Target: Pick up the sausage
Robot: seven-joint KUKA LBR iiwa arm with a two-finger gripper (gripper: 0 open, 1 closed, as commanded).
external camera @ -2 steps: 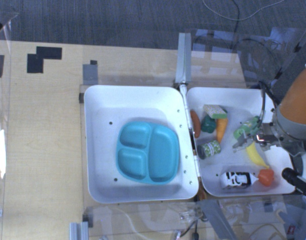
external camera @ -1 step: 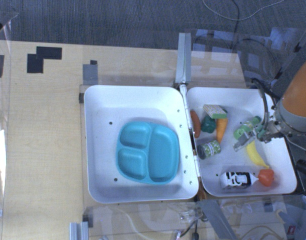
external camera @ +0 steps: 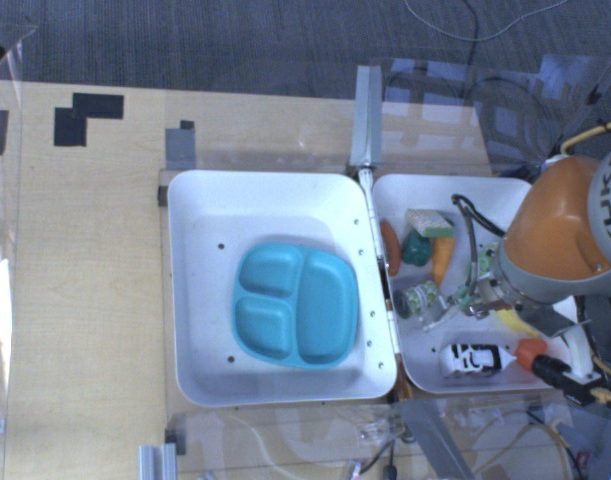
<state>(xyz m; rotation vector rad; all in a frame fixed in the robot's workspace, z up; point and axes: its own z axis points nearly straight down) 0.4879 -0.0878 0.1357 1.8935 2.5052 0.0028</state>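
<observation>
1. The long reddish-brown sausage (external camera: pixel 389 247) is seen in the right white plastic bin (external camera: pixel 505 383), lying right against its left wall.
2. A green lump (external camera: pixel 417 249) and an orange carrot-shaped toy (external camera: pixel 441 258) are seen just to its right.
3. The pincer (external camera: pixel 453 303) is held low over the toys, near the sausage but not touching it. It cannot be told whether it is spread or pressed together.
4. For a good grab, the pincer should probably be moved left and lined up across the sausage, away from the wall.
</observation>
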